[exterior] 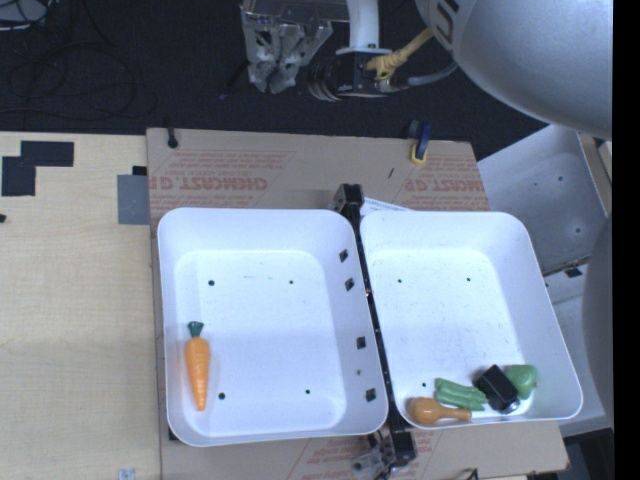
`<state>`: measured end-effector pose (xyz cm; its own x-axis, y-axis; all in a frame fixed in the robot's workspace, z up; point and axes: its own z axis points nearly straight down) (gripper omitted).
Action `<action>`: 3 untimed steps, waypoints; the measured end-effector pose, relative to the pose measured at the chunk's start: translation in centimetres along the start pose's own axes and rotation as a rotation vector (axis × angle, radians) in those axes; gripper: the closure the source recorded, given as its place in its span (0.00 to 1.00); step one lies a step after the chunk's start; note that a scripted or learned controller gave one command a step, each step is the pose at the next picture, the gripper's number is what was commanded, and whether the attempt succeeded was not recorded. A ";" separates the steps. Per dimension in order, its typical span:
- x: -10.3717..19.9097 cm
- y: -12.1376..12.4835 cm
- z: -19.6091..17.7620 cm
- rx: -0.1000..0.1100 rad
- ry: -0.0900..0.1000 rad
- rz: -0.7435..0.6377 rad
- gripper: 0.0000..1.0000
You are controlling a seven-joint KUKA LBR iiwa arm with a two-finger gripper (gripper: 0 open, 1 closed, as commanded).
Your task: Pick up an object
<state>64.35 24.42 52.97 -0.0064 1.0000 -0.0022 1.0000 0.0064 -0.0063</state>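
Carrot (197, 364) in left bin (250, 233) — other items clustered in right bin's (450, 230) near corner.

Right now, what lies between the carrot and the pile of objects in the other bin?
In the camera view: bare floor of the left bin, then the black clips joining both bins, between carrot and pile.

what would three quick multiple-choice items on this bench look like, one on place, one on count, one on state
1. Where does the orange toy carrot lie?
A. left white bin, near-left corner
B. right white bin
C. on the cardboard

2. How many things lie in the right white bin?
A. one
B. four
C. seven

3. Where is the grey two-finger gripper?
A. raised beyond the bins
B. down in the left bin
C. touching the carrot

Answers: 1 A, it lies beside that bin's left wall. 2 B, four things cluster in its near corner. 3 A, it hangs over the dark background.
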 end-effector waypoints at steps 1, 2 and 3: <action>-8.2 0.0 9.6 0.008 -0.004 0.013 1.00; -6.3 0.0 -1.5 -0.013 0.004 0.004 1.00; -1.6 0.0 -0.7 -0.002 0.001 0.002 1.00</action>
